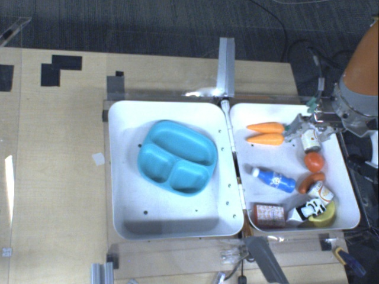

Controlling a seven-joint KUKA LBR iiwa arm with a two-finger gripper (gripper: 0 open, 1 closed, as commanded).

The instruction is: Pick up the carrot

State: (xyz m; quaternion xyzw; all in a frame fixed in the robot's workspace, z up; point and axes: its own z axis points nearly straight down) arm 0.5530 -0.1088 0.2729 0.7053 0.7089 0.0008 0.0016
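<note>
Two orange carrots lie side by side in the upper left of the right bin (349, 185), one (265, 127) just above the other (266, 139), both pointing left. My gripper (303, 130) hangs low over the bin's upper right part, just to the right of the carrots' thick ends and apart from them. Nothing shows in its grasp. The grey wrist and orange band (361, 76) rise behind it at the right edge.
A blue divided plate (177, 157) sits in the left bin (127, 212). The right bin also holds a blue bottle (274, 180), a red tomato (314, 161), a brown box (269, 214) and a yellow and black item (318, 209). A metal post (227, 64) stands behind the bins.
</note>
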